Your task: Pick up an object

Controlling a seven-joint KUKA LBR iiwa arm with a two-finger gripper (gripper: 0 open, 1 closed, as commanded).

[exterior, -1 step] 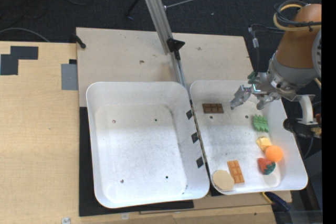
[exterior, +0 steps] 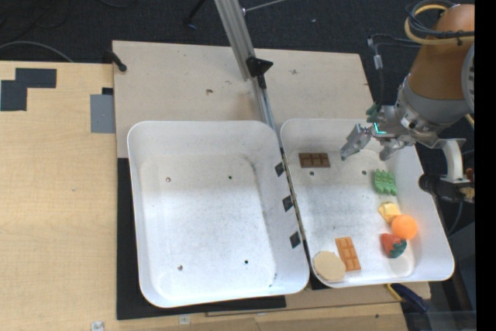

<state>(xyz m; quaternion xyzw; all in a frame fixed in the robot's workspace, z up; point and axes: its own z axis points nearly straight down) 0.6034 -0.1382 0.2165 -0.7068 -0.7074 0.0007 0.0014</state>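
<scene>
Camera view: the pincer [exterior: 370, 149] hangs over the right bin [exterior: 353, 275], fingers spread wide, nothing between them. Step in hand: approach. Nearest candidates are the brown chocolate bar [exterior: 314, 160] to its left and the green toy [exterior: 384, 182] just below. Next move calls for lowering squarely onto one.

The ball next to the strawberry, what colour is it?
Orange. The ball shows clearly in the camera view, in the right bin.

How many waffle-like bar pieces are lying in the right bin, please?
2. The brown bar lies near the right bin's far left corner, left of the hand. The orange bar lies near the front edge, beside the tan round piece.
</scene>
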